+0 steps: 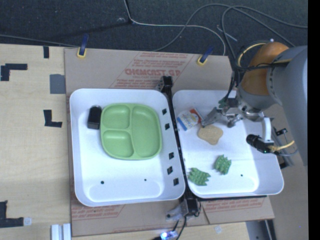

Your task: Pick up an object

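Observation:
In the right bin (260, 184), my gripper (221, 119) hangs over the upper middle, open, with nothing between its fingers. A tan lumpy piece (210, 134) lies just below and left of the fingertips. Left of the gripper, near the divider, is a small white packet with blue and red print (188, 120). Two green leafy toys lie toward the front of the bin, one (222, 164) in the middle and one (198, 176) by the front left corner.
The left bin (120, 189) holds a green divided plate (131, 131) with a small black block (94, 117) at its left. The grey arm with its orange band (260, 69) and cables crosses the right bin's far right side.

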`<state>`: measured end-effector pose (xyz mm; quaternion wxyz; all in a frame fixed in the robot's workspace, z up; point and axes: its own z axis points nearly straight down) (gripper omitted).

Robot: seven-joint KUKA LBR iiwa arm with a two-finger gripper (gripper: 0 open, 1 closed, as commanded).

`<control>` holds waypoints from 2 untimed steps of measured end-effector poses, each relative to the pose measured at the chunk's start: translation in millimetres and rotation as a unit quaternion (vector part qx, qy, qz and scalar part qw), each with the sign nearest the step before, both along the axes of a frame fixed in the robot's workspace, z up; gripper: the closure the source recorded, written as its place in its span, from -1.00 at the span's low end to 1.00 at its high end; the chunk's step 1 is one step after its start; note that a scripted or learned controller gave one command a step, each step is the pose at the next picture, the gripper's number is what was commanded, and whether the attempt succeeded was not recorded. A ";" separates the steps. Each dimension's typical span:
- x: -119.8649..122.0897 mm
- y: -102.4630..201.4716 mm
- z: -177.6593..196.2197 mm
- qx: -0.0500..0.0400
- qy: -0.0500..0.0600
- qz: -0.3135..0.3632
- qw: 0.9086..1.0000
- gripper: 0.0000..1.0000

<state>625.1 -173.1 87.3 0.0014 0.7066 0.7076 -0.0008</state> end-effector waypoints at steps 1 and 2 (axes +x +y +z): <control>2.3 2.5 12.1 0.002 -0.003 0.001 1.000 1.00; 11.0 9.2 69.1 0.001 -0.002 0.001 1.000 1.00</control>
